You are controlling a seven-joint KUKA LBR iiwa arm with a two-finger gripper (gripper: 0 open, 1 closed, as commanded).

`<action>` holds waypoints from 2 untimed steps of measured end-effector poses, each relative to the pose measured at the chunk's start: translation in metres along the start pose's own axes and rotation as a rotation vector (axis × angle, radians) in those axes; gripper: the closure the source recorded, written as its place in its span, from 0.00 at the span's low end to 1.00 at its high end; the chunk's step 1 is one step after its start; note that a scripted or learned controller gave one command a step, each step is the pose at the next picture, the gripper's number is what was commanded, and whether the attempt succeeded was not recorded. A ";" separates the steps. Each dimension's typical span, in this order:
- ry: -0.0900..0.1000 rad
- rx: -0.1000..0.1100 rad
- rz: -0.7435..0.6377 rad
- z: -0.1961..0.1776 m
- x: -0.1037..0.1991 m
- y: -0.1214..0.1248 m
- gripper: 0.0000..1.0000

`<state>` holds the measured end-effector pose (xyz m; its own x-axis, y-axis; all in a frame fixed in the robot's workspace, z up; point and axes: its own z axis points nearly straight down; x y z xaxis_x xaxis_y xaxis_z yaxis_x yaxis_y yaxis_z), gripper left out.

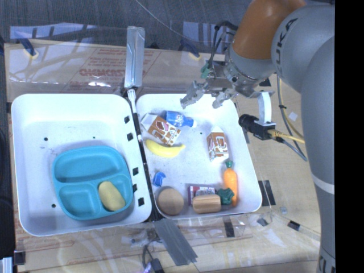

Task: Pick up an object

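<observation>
Claw [207,99] open, gripping nothing. Arm [301,67] hides the desk [74,67] behind it. Below the claw: white bin [196,158], toys partly overlapping.

Right bin [245,152] centre bare — banana [165,149], brown carton [218,145], carrot [230,181] ring it.

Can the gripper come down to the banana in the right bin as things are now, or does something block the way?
Probably yes. The banana lies uncovered on the bin floor, with nothing on top. The gripper hangs above the bin's far edge. A small carton touches the banana's far side, which may crowd the jaws.
</observation>
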<state>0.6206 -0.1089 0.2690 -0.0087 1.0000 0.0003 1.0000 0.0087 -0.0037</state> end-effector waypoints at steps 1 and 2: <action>-0.001 0.006 -0.025 0.105 -0.031 -0.081 0.00; 0.001 0.001 0.039 0.140 -0.028 -0.104 0.00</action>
<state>0.5165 -0.1375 0.1295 0.0306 0.9995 0.0010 0.9995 -0.0306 -0.0049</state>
